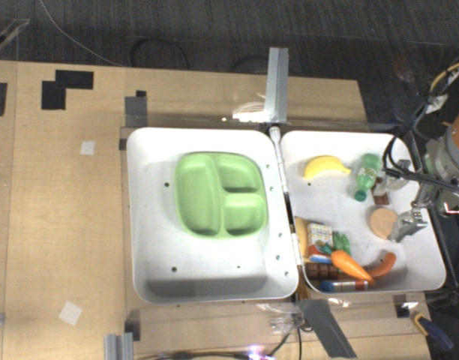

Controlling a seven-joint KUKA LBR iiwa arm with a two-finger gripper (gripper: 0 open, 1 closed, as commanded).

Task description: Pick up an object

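At the bottom of the frame, closest in, the lower wall of the right bin (pixel 432 280) runs past a small heap of things: a carrot (pixel 348 264) lying aslant, a dark red sausage (pixel 382 264) curved just right of it and touching its tip, a printed packet (pixel 320 238) above the carrot, and some small dark pieces under it that are too jumbled to name. Above the sausage lies a tan disc (pixel 382 222), and the hand (pixel 407 226) sits just right of it, low over the bin floor near the right wall — how far it is open cannot be told, and nothing shows in its grip. The grey arm (pixel 447 160) comes in from the right edge with dark cables looping over the bin's upper right. In the upper part of this bin lie a banana (pixel 326 166) and, to its right, a green bottle (pixel 366 175) tilted downward, with a small brown block (pixel 380 196) just beside its lower end. The left bin (pixel 151 276) holds a green divided tray (pixel 219 193), set near its middle — one long section on the left, two smaller on the right. Both bins rest on the pale wooden desk (pixel 57 223), with dark carpet across the top of the frame.
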